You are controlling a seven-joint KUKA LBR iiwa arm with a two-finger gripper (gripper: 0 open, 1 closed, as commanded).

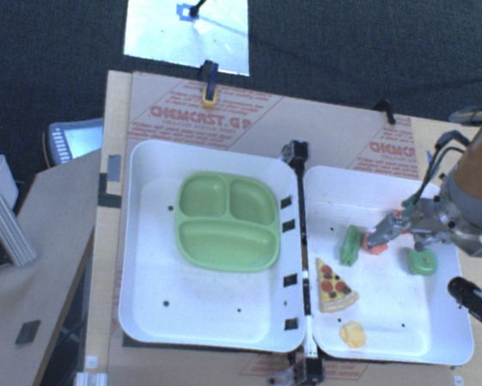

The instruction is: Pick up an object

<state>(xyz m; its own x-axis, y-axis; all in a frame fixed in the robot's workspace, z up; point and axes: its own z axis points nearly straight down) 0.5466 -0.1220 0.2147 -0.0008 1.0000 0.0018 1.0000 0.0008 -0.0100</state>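
Pizza slice (334, 287) lies near-left in right bin (448, 346); gripper (380, 237), finger state indiscernible, sits beside green pod (352, 245). Green plate (227, 223) occupies left bin (137, 306).

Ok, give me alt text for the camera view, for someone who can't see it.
The arm's gripper hovers low in the right bin near a green toy, a green ring, a pizza slice and a yellow piece. The left bin holds a green divided plate.
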